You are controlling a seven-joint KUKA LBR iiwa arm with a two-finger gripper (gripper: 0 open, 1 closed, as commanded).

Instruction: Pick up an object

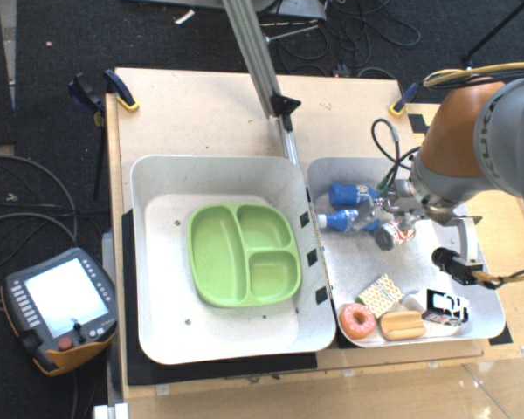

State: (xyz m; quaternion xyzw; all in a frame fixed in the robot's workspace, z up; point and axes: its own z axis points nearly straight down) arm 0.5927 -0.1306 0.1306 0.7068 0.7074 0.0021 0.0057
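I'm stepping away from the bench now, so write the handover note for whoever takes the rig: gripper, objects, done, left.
Gripper: low in the right white bin, among the blue items; whether it grips anything can't be told from the camera view.
Right bin: two blue bottle-like objects near the gripper; along the near edge a pink-frosted doughnut, a tan bread-roll-shaped piece, a speckled square block and a small black-and-white item.
Left white bin: a green divided plastic plate.
Done: arm reached into the right bin.
Left: confirm a grasp and lift an object.
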